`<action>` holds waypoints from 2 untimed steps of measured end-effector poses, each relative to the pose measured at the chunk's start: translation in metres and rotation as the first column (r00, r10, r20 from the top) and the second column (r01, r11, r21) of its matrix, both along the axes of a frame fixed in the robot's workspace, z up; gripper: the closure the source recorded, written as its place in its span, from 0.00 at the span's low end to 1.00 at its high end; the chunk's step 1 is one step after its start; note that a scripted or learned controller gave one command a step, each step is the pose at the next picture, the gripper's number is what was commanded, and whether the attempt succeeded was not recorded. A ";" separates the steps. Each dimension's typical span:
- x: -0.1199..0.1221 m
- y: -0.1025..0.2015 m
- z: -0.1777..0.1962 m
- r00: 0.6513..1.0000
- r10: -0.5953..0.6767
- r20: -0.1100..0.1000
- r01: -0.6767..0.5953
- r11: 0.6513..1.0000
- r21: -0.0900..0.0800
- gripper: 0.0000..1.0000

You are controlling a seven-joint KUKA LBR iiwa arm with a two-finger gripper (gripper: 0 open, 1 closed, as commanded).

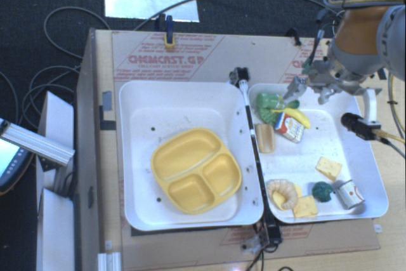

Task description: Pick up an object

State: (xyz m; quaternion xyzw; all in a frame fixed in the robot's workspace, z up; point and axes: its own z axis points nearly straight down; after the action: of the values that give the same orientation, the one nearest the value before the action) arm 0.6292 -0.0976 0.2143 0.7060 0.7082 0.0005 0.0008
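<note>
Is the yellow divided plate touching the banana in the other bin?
Apart. The camera view shows the yellow divided plate lying in the left bin, while the banana lies in the right bin, with the bins' rims between them.

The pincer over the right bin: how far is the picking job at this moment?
Done: the arm has brought the pincer above the far part of the right bin, close to the green toy and the banana. In hand: nothing shows between its fingers. Left: the whole grasp and lift. The cheese wedge, the can and the yellow tray in the left bin lie untouched.
</note>
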 end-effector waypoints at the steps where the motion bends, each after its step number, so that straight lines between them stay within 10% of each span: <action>1: 0.033 0.012 -0.076 1.000 0.002 -0.001 -0.002 1.000 0.000 0.00; 2: 0.002 -0.011 -0.060 1.000 -0.001 0.000 0.001 1.000 -0.001 0.00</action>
State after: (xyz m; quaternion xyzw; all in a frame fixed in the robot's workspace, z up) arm 0.6308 -0.1090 0.1543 0.7065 0.7077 0.0002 0.0011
